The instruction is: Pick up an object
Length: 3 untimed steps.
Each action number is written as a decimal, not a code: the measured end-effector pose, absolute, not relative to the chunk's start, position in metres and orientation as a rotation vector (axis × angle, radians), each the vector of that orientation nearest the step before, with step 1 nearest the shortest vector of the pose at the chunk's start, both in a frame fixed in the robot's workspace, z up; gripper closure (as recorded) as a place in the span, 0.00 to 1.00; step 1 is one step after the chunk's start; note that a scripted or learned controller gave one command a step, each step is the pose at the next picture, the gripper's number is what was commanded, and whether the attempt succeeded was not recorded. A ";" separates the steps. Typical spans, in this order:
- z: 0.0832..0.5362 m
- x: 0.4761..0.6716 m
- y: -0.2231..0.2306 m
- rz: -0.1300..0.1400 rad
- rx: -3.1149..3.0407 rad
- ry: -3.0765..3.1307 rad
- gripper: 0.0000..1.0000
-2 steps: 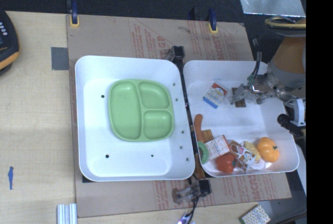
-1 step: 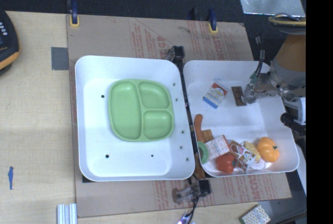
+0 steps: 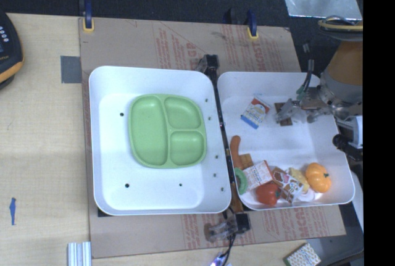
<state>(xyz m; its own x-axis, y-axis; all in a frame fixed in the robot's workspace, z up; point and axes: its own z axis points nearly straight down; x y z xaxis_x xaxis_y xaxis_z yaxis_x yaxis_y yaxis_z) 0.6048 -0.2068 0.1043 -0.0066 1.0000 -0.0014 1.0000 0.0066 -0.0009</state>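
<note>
**Over the right bin: claw low at the far right corner**

Over the right bin's (image 3: 285, 141) far right corner I see the arm (image 3: 345, 64) reaching in, with the claw (image 3: 285, 114) sitting low above the white floor. Its dark fingers point toward the bin's middle, and from my feed I cannot tell whether they are parted or closed; nothing I can make out sits between them.

Just beside the claw, toward the centre of that bin, lies a small white packet (image 3: 254, 112) with red and blue print, tilted and apart from the fingers. It is the nearest thing to pick.

Further out, along the near edge of the same bin, the rest of the objects are heaped together: an orange pumpkin-shaped toy (image 3: 318, 177) at the right end, a yellow piece (image 3: 299, 176) touching it, a red tomato-like ball (image 3: 267, 195), a red-and-white wrapper (image 3: 258, 174) above the ball, and a green ring (image 3: 239, 181) against the left wall. A brown stick-like item (image 3: 236, 152) lies along that left wall, running away from the pile.

Beyond the divider, the left bin (image 3: 105, 153) holds a pale green divided plate (image 3: 166, 130), lying flat near its centre with three compartments.

Both bins rest on a brown cardboard sheet (image 3: 154, 42) clamped to the surface (image 3: 37, 153). At the far left edge of the surface I can see part of a dark and yellow device (image 3: 8, 49).
</note>
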 end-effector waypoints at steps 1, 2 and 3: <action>0.092 0.634 -0.212 0.000 2.214 2.227 0.00; 0.103 0.633 -0.212 -0.003 2.212 2.231 1.00; 0.094 0.571 -0.212 -0.010 2.224 2.230 1.00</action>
